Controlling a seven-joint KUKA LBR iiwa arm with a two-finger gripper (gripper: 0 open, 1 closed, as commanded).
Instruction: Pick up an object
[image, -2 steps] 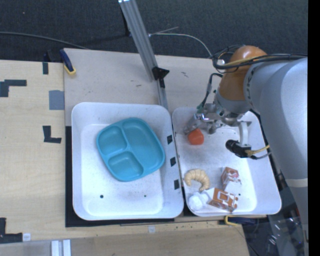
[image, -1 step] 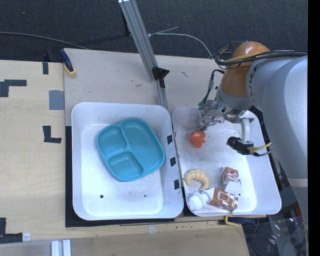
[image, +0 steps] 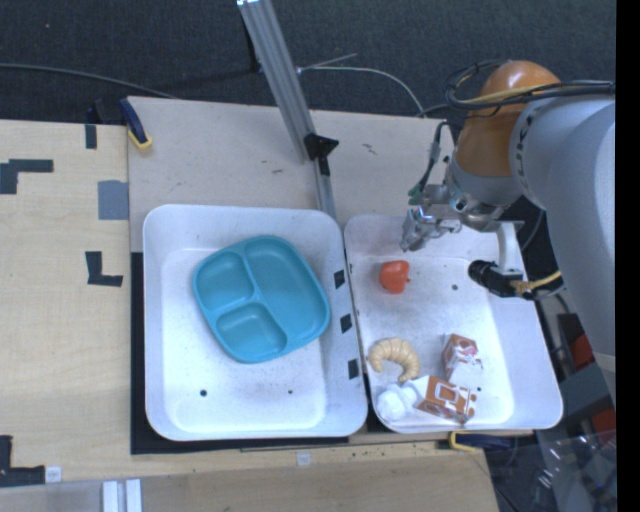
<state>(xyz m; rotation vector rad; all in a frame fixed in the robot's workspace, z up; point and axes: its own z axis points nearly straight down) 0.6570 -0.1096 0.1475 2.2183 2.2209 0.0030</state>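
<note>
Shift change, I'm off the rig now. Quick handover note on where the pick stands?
Gripper: over the far end of the right bin, above and just beside the orange-red object; nothing visible between its fingers; whether they are open or shut is unclear.
Right bin: orange-red object near the far end; croissant, small white object and two red-and-white cartons at the near end.
Left bin: blue divided plate.
Done: nothing picked so far.
Left: grasp and lift one object; the orange-red one looks nearest.
</note>
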